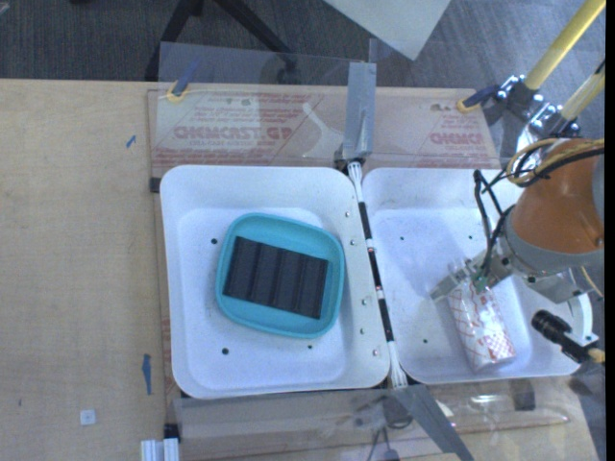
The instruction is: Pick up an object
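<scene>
A white packet with a red pattern lies in the right bin, near its front right corner, long axis pointing toward the front. My gripper hangs right over the packet's far end, below the grey wrist and orange band. Whether it touches the packet is unclear from this angle. In the left bin lies a teal tray holding a dark ribbed block.
A metal divider strip runs between the two bins at the back. Black cables loop beside the wrist. A yellow pole slants at the upper right. The wooden bench extends to the left.
</scene>
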